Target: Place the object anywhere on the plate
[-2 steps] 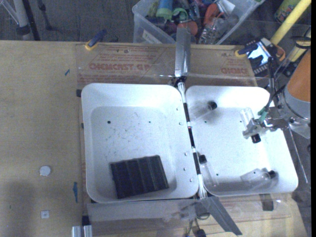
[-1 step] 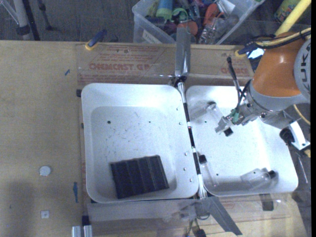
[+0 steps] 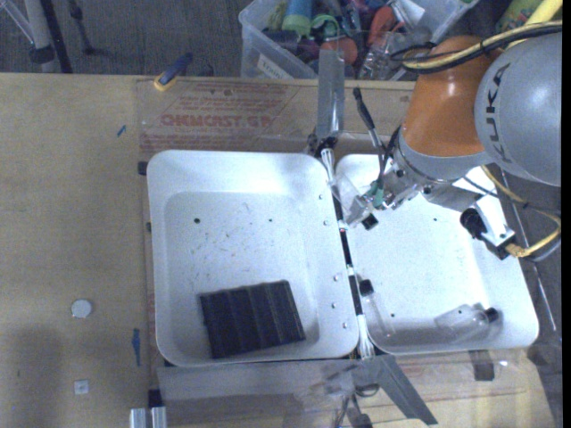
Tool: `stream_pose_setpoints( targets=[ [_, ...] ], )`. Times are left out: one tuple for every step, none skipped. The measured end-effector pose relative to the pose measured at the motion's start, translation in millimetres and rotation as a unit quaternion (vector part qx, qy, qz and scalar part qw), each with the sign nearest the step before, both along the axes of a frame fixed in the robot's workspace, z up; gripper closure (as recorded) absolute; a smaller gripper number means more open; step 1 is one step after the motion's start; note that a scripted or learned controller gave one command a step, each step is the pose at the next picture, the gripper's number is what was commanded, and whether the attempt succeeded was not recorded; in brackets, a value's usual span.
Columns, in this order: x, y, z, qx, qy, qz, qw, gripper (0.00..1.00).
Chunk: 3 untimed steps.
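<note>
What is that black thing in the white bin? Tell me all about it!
The black thing is a flat, dark, roughly rectangular slab with raised ridges running across its top, so it looks a bit like a grooved mat or plate. It seems hard and matte. It lies flat on the floor of the left bin, near the front edge, turned slightly askew. Only the bin's floor touches it.

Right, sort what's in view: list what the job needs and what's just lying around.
For the job:
gripper, over the right bin
clear tube-like object, lying in the right bin
dark ribbed plate, in the left bin

Just lying about:
tub of tools, behind the bins
blue-and-yellow tool
small white disc
</note>
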State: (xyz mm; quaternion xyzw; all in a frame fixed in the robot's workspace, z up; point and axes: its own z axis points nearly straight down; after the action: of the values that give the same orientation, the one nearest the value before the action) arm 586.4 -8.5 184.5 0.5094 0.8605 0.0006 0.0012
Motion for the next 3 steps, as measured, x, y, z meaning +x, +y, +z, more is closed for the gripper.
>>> stream_pose_setpoints(
  targets=[
    [57.2, 83.6, 0.5, 0.0004, 0.001, 0.037, 0.9993, 1.0],
    [81.0, 131.2, 31.4, -0.0004, -0.002, 0.29, 0.957, 1.0],
    [61.9, 224.2, 138.3, 0.0, -0.001, 0.333, 0.9428, 1.0]
  ],
)
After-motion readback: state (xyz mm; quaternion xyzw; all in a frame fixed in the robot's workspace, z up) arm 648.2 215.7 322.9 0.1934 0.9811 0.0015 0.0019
